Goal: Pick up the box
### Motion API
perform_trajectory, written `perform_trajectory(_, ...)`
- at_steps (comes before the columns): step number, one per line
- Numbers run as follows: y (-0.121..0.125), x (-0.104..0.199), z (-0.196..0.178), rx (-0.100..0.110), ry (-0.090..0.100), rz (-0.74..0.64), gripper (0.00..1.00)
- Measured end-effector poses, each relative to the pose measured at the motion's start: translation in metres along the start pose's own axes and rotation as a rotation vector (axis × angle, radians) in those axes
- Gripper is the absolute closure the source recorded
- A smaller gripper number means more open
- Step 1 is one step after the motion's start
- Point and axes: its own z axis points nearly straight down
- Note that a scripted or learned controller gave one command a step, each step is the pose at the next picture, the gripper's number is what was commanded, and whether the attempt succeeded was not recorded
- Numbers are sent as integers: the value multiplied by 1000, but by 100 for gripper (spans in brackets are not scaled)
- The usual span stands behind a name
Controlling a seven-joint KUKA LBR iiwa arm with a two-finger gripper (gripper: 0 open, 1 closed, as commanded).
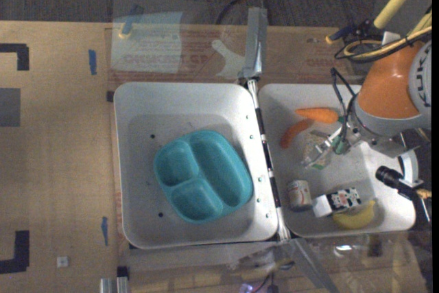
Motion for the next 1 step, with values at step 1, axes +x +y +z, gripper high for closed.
perform_trajectory(1,61,-62,-1,39,40,-74,0)
